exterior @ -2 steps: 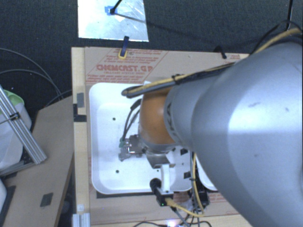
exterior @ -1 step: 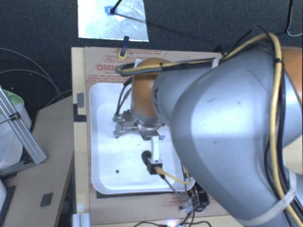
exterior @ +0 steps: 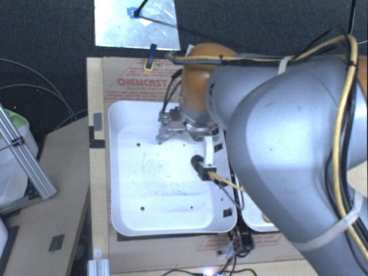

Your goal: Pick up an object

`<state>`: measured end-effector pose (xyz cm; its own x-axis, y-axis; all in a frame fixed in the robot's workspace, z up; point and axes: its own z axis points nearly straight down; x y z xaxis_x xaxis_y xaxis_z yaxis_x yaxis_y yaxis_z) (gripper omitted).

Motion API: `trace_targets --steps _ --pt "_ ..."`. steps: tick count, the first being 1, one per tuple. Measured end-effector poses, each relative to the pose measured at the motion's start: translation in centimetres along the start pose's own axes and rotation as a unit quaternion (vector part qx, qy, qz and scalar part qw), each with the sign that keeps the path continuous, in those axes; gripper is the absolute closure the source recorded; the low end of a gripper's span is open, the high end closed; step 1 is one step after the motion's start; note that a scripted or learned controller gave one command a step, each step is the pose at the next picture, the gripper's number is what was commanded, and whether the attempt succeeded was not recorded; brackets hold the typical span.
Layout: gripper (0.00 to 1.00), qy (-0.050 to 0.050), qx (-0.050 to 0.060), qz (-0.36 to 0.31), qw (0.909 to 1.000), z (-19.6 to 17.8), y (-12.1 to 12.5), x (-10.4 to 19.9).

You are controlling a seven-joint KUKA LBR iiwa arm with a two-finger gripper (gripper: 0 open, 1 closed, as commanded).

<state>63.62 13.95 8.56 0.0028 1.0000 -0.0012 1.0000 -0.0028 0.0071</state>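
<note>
My gripper (exterior: 165,130) hangs low over the far right part of the left white bin (exterior: 123,171), close to its back wall. Above it sit the grey wrist and the orange band (exterior: 195,79). The big grey arm (exterior: 287,154) covers most of the right bin (exterior: 256,222); only a small near corner of that bin shows, with a small tan patch at the arm's edge. The left bin's floor shows a few dark specks and faint scuff marks.
A brown cardboard sheet (exterior: 138,82) lies under the bins. A shiny metal plate (exterior: 135,16) rests behind it. A black connector with a yellow cable (exterior: 204,170) hangs from the arm over the left bin's right side. Aluminium rails (exterior: 26,160) stand at the left.
</note>
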Motion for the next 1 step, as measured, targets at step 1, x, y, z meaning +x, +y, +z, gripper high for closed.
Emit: trace_targets --steps 1 --pt "0.00 0.000 0.008 0.000 1.0000 0.14 -9.25 -2.94"
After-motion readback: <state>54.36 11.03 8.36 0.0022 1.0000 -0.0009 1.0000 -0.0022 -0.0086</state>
